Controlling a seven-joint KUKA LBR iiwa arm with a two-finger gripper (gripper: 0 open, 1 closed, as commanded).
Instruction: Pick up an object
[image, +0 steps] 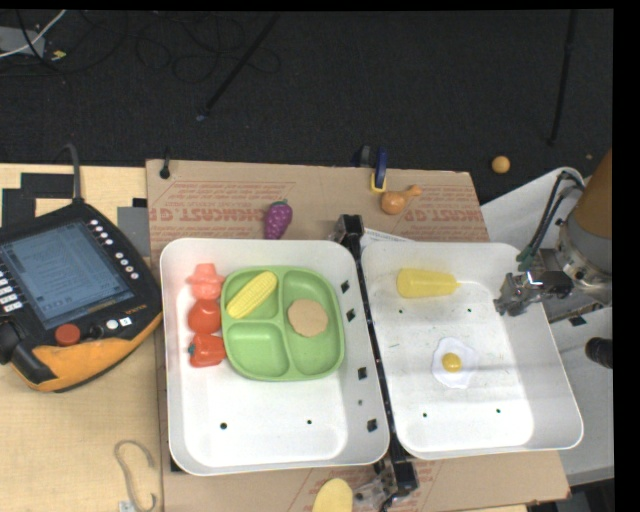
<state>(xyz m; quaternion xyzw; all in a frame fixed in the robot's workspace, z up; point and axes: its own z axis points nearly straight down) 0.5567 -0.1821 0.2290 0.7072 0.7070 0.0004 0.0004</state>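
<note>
Nothing is being carried yet: the tool (512, 296), its grip state not discernible, is being held at the right bin's (560, 425) three-o'clock rim, the yellow corn piece (426, 284) lying untouched at twelve o'clock.

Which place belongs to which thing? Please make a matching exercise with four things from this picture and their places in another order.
Things:
1. corn cob
2. fried egg
3. purple grapes
4. gripper

Places:
A. on the cardboard behind the left bin
B. above the right edge of the right bin
C. in a compartment of the green plate
D. on the floor of the right bin

Pairs: 1-C, 2-D, 3-A, 4-B
</note>
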